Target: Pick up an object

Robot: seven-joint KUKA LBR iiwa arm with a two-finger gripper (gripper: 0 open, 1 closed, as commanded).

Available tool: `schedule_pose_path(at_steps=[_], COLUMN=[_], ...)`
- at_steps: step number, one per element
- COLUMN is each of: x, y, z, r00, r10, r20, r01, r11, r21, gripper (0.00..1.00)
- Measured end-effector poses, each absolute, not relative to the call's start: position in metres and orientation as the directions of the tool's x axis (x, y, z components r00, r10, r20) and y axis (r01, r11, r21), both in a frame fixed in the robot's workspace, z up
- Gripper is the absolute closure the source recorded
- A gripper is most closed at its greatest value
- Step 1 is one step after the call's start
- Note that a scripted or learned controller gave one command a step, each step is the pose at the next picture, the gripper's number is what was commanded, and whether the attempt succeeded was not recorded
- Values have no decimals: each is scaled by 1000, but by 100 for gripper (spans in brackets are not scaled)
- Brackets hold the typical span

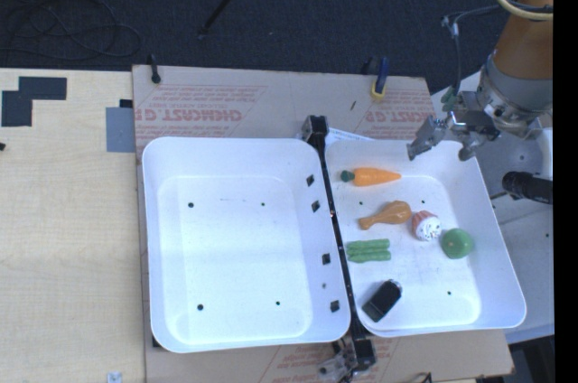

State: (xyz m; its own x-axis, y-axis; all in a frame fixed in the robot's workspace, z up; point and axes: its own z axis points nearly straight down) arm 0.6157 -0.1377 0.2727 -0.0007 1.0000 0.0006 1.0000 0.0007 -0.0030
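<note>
Camera view looks down on two white bins set side by side on the tabletop (63,219). All the pickable things lie loose in the right bin (492,282); the left bin (163,191) holds none of them. A carrot (374,177) lies near the right bin's 11 o'clock corner, with a tan drumstick-shaped toy (386,214) just below it toward the centre. At about 3 o'clock of that toy sits a small red-and-white piece (425,226), touching or nearly touching a green ball (457,243). A green pod-like piece (368,250) lies near the divider at 8 o'clock of the bin, and a black block (383,300) rests near 7 o'clock. The things are spread apart, which should leave room for fingers around most of them.

The pincer (447,140) hangs over the bin's 1 o'clock rim, its fingers spread apart with nothing between them, clear of every object. Judging by that stance, no grasp has begun; the carrot is its nearest target.
</note>
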Motion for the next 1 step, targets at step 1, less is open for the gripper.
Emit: schedule_pose_path(at_steps=[1], x=[616], y=[-138], z=[282], r00=[-2], r10=[1000], r20=[1], r01=[1000], r11=[2], r21=[-4], gripper=[100])
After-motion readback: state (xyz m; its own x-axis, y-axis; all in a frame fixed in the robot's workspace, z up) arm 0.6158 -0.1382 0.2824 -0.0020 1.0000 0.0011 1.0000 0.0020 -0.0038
